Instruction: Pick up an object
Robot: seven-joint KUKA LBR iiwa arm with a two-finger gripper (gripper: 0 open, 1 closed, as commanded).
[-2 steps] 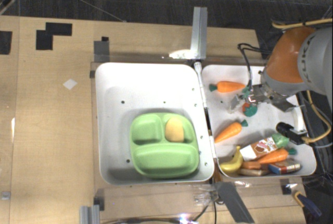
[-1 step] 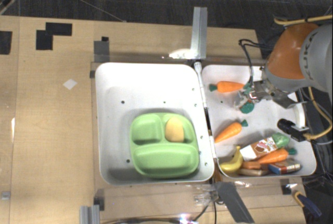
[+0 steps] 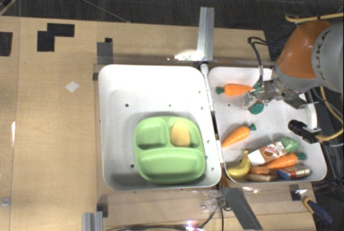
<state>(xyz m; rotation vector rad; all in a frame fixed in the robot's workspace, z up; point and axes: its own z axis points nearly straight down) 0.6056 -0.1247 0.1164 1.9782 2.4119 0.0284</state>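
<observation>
Carrot by the fingers: smooth orange plastic toy carrot with a green stub top (image 3: 237, 89), a tapered cone lying on its side, just left of the gripper (image 3: 257, 96) and about level with it; whether it touches the fingers cannot be told.
Gripper: small metallic two-finger tool at the end of the grey arm with the glossy orange band (image 3: 301, 55), low over the upper part of the right shallow white bin (image 3: 303, 128); how wide it stands cannot be told, and nothing is seen held.
Teal piece: small rounded teal object (image 3: 257, 108), directly below the gripper, touching or nearly so.
Second carrot: another smooth orange toy carrot with green top (image 3: 236, 136), lying at a slant, below and left of the gripper, well apart from it.
Bottom pile: yellow curved plastic banana (image 3: 239, 167), a third orange carrot (image 3: 280, 161), a small printed packet with a green end (image 3: 274, 150), heaped along the near wall, far below the gripper.
Left bin: shallow white bin with rounded corners (image 3: 123, 95), far left of the gripper.
Tray: matte green divided plastic tray with three compartments (image 3: 166, 163), in the left bin.
Yellow fruit: smooth, egg-shaped yellow toy (image 3: 181, 133), in the tray's upper right compartment.
</observation>
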